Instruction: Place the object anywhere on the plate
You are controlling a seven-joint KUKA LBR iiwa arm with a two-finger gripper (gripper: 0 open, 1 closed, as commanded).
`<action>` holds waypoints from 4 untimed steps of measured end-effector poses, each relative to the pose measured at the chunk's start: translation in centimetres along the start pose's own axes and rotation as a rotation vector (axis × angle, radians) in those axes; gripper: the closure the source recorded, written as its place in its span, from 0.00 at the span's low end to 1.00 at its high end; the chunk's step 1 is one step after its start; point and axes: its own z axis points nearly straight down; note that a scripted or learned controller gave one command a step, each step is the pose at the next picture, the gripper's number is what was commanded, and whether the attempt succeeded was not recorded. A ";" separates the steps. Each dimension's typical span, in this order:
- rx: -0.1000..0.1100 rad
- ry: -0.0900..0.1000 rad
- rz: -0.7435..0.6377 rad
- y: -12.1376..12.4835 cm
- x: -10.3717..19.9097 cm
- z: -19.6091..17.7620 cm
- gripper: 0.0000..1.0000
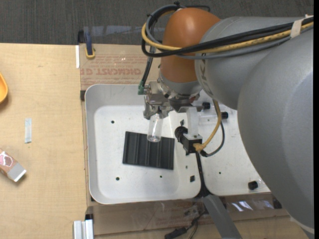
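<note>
A black ribbed plate (148,150) lies flat near the middle of the left white bin (99,133). My gripper (155,112) hangs over the plate's far edge, below the orange wrist band. It is shut on a small clear tube (155,130), which points down and slightly toward the camera. The tube's lower end is over the plate's top edge; I cannot tell whether it touches the plate.
The grey arm covers most of the right bin (234,178), where a small black piece (253,185) shows. A black cable clip (183,138) dangles beside the plate. On the wooden bench to the left lie a grey strip (28,131), a red-white packet (11,166) and an orange item (2,89).
</note>
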 end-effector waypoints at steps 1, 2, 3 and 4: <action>0.000 0.000 0.000 0.0 0.0 0.0 0.00; 0.003 0.001 0.130 -5.4 5.9 12.8 0.00; 0.000 -0.001 0.220 -7.0 4.5 -4.4 0.00; 0.007 -0.008 0.218 -6.9 4.4 -4.9 1.00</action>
